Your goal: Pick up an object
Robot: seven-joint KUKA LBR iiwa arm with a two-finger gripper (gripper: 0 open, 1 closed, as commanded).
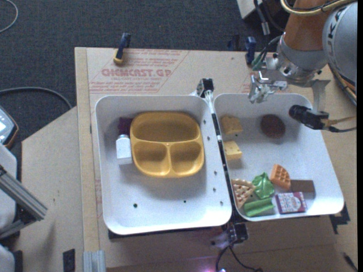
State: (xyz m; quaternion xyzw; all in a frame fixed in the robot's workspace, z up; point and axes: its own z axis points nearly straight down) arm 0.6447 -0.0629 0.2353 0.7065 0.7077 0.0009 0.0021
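You are looking down on two white bins set side by side. Your gripper hangs over the far edge of the right bin; nothing sits between its fingers, and you cannot tell whether they are open or closed. Below it in that bin lie a brown round patty, two tan pieces, a waffle, green toy food and a small pink box. The left bin holds a yellow divided plate with a small white bottle touching its left side.
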